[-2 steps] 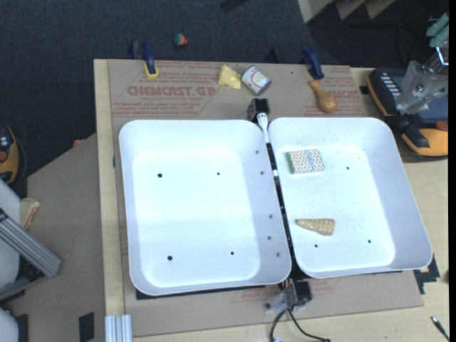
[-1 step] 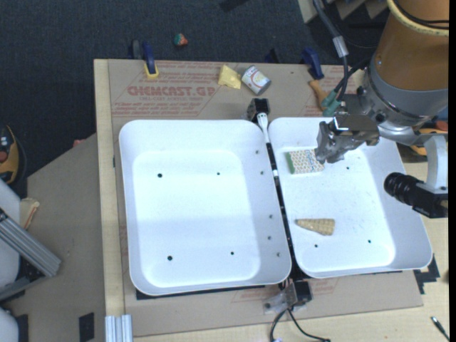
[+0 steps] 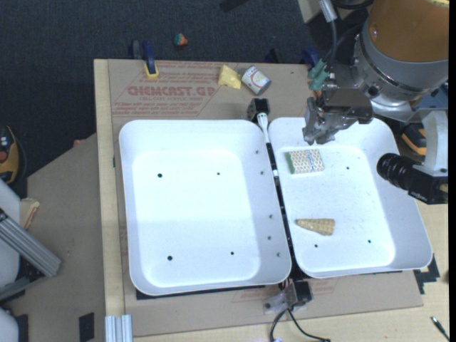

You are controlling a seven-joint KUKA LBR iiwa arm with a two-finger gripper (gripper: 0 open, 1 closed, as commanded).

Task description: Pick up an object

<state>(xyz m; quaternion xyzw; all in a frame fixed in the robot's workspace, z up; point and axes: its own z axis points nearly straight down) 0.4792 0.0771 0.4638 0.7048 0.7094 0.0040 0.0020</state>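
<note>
In the right bin (image 3: pixel 399 258) lie two objects. A small patterned block with a green edge (image 3: pixel 306 162) rests near the bin's back left. A tan cone-shaped piece (image 3: pixel 315 226) lies on its side nearer the front. My gripper (image 3: pixel 315 135) hangs over the bin's back left corner, just above and behind the patterned block. Nothing is visible between its fingertips, and it stands apart from the block.
The left bin (image 3: pixel 135 191) sits beside the right one. Behind the bins on the cardboard lie a yellow wedge (image 3: pixel 229 78) and a small silver-wrapped item (image 3: pixel 256 80). A black clip (image 3: pixel 259 109) holds the bins' joint at the back.
</note>
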